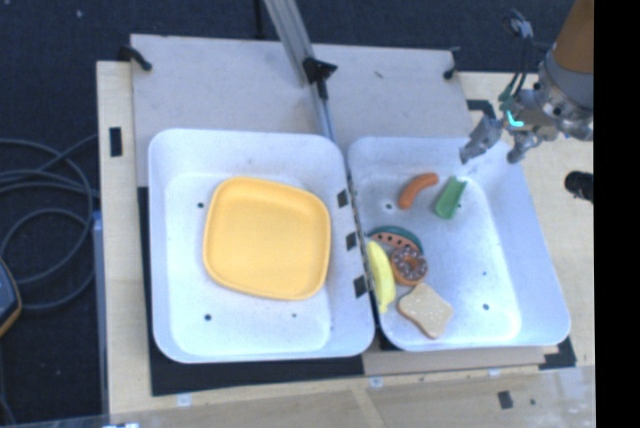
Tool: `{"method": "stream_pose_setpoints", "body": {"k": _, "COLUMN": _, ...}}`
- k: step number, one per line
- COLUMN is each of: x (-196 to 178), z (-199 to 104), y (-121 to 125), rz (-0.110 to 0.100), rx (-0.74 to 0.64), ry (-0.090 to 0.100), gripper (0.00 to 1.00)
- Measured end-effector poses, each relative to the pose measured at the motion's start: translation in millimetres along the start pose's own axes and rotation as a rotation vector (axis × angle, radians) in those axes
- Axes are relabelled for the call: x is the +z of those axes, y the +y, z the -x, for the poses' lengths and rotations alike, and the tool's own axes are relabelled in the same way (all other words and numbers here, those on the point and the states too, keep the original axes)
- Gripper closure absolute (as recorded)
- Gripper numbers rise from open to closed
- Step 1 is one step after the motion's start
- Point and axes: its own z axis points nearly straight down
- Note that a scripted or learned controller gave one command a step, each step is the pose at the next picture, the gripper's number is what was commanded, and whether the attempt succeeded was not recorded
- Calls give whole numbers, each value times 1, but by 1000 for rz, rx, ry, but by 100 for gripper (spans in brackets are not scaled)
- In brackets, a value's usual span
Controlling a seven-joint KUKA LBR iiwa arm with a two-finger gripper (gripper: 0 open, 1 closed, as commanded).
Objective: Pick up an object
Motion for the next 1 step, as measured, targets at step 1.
{"method": "stream_pose_setpoints", "body": {"k": 1, "x": 0, "z": 0, "y": 0, "rz": 0, "rx": 0, "ry": 0, "gripper": 0}}
